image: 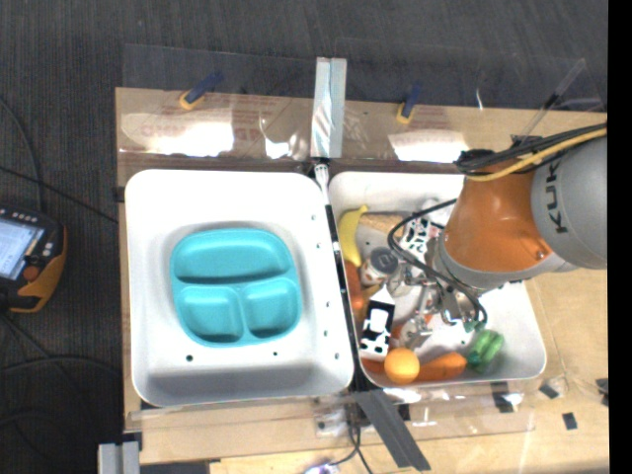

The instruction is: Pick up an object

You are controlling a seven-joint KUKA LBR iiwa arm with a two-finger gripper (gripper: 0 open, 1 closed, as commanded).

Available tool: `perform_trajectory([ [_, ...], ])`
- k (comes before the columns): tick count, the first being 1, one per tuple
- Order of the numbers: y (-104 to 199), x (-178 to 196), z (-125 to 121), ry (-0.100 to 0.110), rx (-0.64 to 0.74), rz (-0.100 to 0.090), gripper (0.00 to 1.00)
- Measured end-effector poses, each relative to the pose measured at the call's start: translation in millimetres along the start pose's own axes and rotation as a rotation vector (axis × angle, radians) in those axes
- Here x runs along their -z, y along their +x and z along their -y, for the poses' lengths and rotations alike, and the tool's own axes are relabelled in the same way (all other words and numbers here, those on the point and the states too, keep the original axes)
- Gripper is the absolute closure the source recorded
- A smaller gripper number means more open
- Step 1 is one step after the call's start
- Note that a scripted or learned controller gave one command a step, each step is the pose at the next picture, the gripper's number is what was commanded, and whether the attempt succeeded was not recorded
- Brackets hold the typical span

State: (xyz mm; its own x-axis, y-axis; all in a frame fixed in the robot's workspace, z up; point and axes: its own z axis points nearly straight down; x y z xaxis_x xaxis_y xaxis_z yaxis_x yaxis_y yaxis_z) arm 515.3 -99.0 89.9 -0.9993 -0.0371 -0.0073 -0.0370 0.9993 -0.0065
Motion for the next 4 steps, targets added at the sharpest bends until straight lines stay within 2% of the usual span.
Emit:
perform_trajectory([
  [1, -26.3, -0.3, 62.3, -0.002, 0.071, 0.007, 0.0],
  [2, -1.0, 0.4, 47.0, -0.002, -0.017, 0.01, 0.0],
  [3, 18.1, 0.9, 6.9, -0.001, -0.166, 0.01, 0.0],
  [4, 17.9, 0.9, -1.7, 0.001, -0.162, 0.01, 0.0],
])
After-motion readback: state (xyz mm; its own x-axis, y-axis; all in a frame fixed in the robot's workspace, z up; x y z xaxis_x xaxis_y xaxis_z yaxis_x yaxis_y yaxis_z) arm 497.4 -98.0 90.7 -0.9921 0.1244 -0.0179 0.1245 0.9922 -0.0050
